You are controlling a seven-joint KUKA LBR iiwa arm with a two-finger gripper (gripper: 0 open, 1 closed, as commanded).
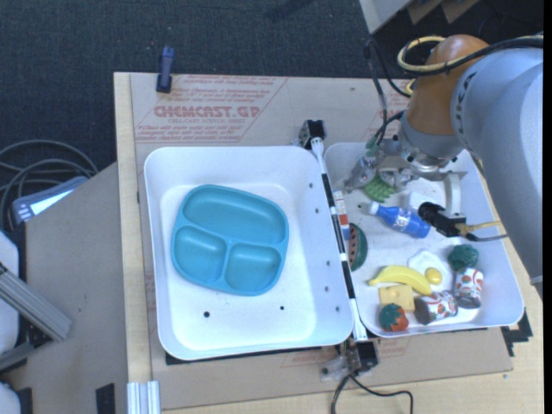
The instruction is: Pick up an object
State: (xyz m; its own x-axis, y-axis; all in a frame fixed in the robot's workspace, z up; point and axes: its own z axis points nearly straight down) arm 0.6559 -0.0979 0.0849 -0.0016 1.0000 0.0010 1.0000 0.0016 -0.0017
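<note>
The arm (483,84) reaches in from three o'clock, wrist bent down over the right bin (509,304). Its gripper (405,172) hangs just at twelve o'clock of the blue bottle (399,218); whether the jaws are parted or closed, I cannot tell.

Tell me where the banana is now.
The banana lies in the right bin, toward its near end, beside the fried egg and above the cheese.

The blue divided plate (229,239) is taking up the middle of the left bin (164,179), leaving bare white floor along its edges. In the right bin (509,304), a blue bottle (400,219), banana (402,276) and small toys are crowding the floor, with narrow gaps showing between them.
</note>
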